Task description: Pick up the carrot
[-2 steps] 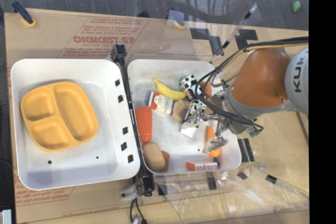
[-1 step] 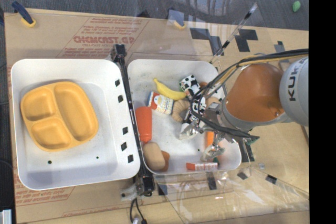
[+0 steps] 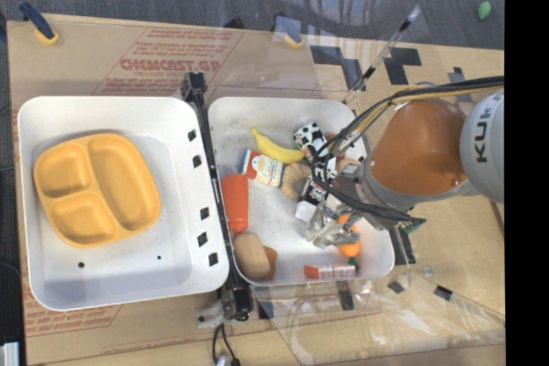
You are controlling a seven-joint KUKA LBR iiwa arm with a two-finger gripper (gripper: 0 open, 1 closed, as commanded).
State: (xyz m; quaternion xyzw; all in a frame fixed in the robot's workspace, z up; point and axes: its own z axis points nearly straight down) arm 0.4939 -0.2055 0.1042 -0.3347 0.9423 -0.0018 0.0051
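Approach step. Carrot (image 3: 235,203) lying along left wall of right bin (image 3: 283,109), above potato (image 3: 251,255). Gripper (image 3: 330,229) low, well right of carrot, near small orange piece (image 3: 348,249); cannot tell its grip state. Next: shift left over carrot, descend, close.

Two white bins (image 3: 34,184), one yellow divided plate (image 3: 96,188) in the left bin, right of it one carrot (image 3: 235,202), one banana (image 3: 276,147), one potato (image 3: 251,255)

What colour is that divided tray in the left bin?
Yellow-orange, plain; the tray shows clearly in the camera view.
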